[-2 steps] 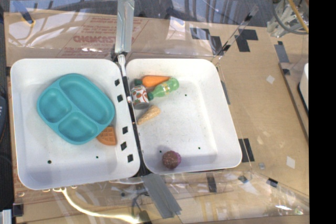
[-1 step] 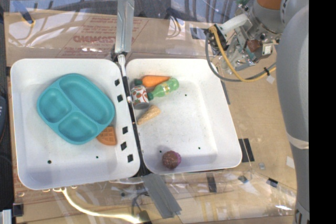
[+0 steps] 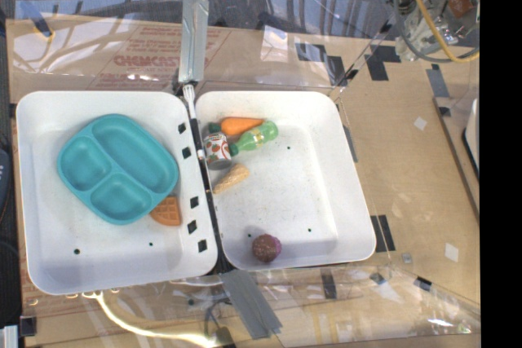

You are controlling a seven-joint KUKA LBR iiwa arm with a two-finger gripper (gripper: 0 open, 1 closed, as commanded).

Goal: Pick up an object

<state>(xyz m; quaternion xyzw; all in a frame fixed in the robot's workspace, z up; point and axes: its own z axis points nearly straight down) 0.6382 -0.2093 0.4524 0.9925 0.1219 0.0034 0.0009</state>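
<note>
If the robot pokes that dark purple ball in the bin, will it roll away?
Probably. The purple ball looks round, so a nudge could send it rolling. It sits near the right bin's front wall, which might stop it. It looks small, likely light.

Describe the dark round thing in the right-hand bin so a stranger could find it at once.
Start at the right bin, the one without the teal plate. Look along its near edge, close to the divider between the bins: a small dark reddish-purple ball sits there alone. The carrot, green bottle and other toys cluster at the far corner, well apart from it.
</note>
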